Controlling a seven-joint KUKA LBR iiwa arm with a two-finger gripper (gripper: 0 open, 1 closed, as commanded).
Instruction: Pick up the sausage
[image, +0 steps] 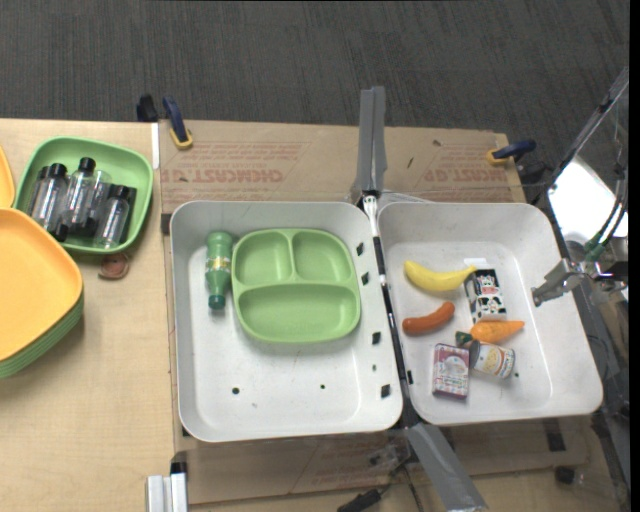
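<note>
The sausage (428, 319) is a short reddish-brown link lying on the floor of the right bin (530, 228), near its left wall. It sits just below the yellow banana (438, 276) and left of an orange carrot (497, 329). My gripper (552, 289) shows as a small grey part at the right bin's right rim, well to the right of the sausage and apart from it. Nothing is seen in its grasp.
Around the sausage in the right bin are a milk carton (487, 294), a small can (492, 360) and a pink box (451, 371). The left bin (290, 385) holds a green divided plate (296, 284) and a green bottle (218, 268). A green tray of bottles (85, 195) and yellow plates (35, 290) sit far left.
</note>
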